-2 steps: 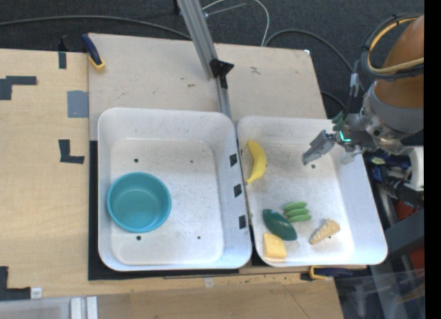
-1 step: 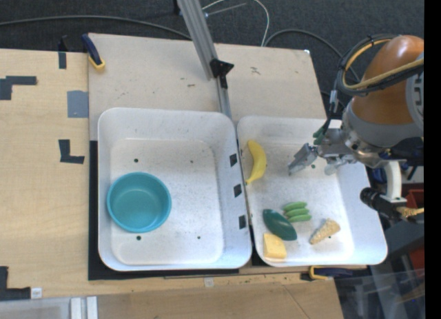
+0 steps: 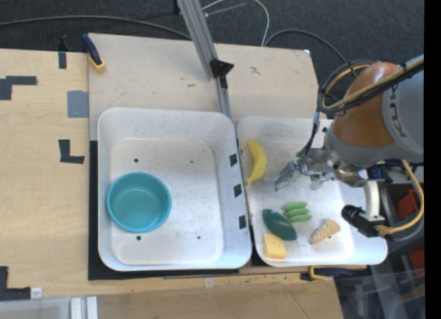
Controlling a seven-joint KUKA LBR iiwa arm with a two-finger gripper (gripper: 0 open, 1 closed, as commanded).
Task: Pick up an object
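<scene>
On the bench (image 3: pixel 158 83) two white bins sit side by side. The left bin (image 3: pixel 117 128) holds a single thing, a teal bowl (image 3: pixel 138 202), upright near its lower left corner and well apart from everything else. A grey pole (image 3: pixel 200 28) slants down from the top and ends near the divide between the bins. In the right bin (image 3: pixel 368 252) the candidates for picking lie loose on the floor: a yellow banana (image 3: pixel 257 160) near the bin's left wall, and below it a cluster made of a dark green oblong piece (image 3: pixel 279 224), a bright green pod-like piece (image 3: pixel 297 211) just beside it, and a yellow block (image 3: pixel 274 247) touching or nearly touching the dark green piece's lower end. A tan, cone-like piece (image 3: pixel 325 231) lies farther right, apart from the cluster. The hand (image 3: pixel 300 175) hangs over the middle of this bin, between the banana and the green pieces, with its two fingers spread apart and nothing between them. As a judgement, the task is barely begun: the arm is in position over the right bin, but no object is grasped or lifted, and all items appear to rest on the bin floor. What is left is the whole of the pick: choosing one piece, descending, closing on it and raising it clear. The bright green piece looks nearest beneath the hand.
</scene>
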